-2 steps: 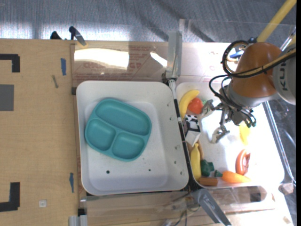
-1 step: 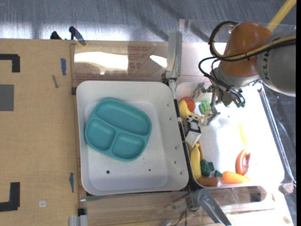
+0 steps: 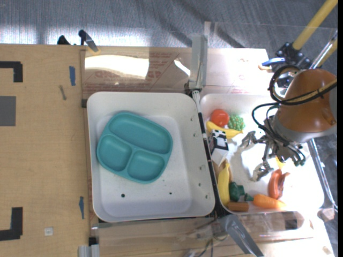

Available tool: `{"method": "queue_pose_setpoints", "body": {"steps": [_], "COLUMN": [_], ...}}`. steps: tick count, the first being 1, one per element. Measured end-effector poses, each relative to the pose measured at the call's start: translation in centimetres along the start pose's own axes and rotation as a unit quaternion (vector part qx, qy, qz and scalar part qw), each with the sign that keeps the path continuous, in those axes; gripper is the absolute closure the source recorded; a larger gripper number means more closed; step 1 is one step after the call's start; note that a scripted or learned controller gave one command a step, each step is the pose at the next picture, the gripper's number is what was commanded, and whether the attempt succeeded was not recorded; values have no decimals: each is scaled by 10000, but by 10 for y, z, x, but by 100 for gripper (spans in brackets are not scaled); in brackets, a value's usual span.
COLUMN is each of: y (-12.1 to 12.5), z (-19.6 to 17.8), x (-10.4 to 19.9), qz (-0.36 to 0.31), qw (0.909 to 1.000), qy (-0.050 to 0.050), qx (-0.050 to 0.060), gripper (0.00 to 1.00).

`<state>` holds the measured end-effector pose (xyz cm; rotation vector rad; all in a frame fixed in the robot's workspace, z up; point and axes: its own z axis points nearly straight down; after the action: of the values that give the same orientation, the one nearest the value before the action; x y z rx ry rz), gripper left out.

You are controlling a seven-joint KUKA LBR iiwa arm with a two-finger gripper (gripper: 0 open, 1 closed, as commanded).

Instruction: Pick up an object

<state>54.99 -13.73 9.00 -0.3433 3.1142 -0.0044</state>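
Observation:
My gripper (image 3: 256,155) hangs over the middle of the right bin (image 3: 300,197), below the orange wrist band. It is open, and bare white bin floor shows between its metal fingers (image 3: 262,171). Toy food lies around it. To its left are a red tomato (image 3: 220,116), a green broccoli (image 3: 236,122) and a black-and-white piece (image 3: 218,141). A yellow banana (image 3: 224,182) and a green piece (image 3: 236,189) lie at the lower left. A red sausage (image 3: 276,182) lies just right of the lower finger, with an orange carrot (image 3: 266,201) below it.
The left bin (image 3: 182,197) holds a teal divided plate (image 3: 135,146). A metal divider (image 3: 197,68) rises between the bins at the back. Brown cardboard (image 3: 40,143) covers the bench on the left. Black cables (image 3: 278,84) loop above the wrist.

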Motion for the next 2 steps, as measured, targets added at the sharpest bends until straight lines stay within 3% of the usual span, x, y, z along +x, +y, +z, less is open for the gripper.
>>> {"method": "queue_pose_setpoints", "body": {"steps": [1, 2], "y": [-24, 11], "z": [2, 2], "x": [-51, -86], "qz": [1191, 1184], "qw": [9929, 9930], "qy": [-25, -23], "qx": [-1, -5], "gripper": [0, 0]}}
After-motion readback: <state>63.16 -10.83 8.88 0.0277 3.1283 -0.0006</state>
